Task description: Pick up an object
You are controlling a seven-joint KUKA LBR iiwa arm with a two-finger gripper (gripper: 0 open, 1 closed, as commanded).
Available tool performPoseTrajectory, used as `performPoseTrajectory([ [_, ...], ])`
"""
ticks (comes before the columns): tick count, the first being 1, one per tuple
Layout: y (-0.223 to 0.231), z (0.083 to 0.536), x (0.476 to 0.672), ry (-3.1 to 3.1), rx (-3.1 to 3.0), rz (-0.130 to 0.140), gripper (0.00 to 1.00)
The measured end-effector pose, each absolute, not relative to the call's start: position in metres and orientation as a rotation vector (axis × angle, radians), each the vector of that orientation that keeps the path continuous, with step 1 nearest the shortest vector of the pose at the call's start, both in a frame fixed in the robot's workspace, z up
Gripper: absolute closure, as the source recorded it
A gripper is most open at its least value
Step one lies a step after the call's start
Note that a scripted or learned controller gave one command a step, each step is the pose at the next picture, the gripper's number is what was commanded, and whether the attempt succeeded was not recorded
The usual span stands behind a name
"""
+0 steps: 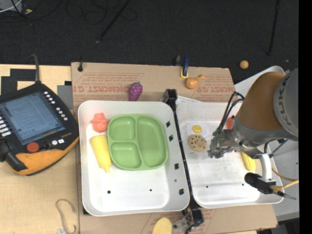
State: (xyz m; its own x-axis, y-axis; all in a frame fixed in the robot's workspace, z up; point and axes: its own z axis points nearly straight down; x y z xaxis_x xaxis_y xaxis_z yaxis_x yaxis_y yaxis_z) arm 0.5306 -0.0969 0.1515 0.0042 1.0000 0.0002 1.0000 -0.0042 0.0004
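- Two shallow white bins; the right bin [229, 191] holds a round brown cookie [197, 143].
- Hand [215, 150] hovers just right of the cookie; its grip I cannot tell.
- Small yellow piece [196, 128] lies just behind the cookie.

Grey arm [292, 106]; orange band; dark end effector [217, 147]; black cables

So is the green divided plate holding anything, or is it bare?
Bare. All three compartments of the green plate show plain green. The yellow bottle and pink toy lie beside it on the left bin's floor.
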Motion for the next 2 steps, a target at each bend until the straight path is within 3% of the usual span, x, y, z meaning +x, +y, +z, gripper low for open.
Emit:
performPoseTrajectory([
  [1, -0.1, 0.213, 0.537, 2.218, 2.22, 0.004, 1.0],
  [2, -0.101, 0.228, 0.537, 2.221, 2.223, 0.0, 1.0],
])
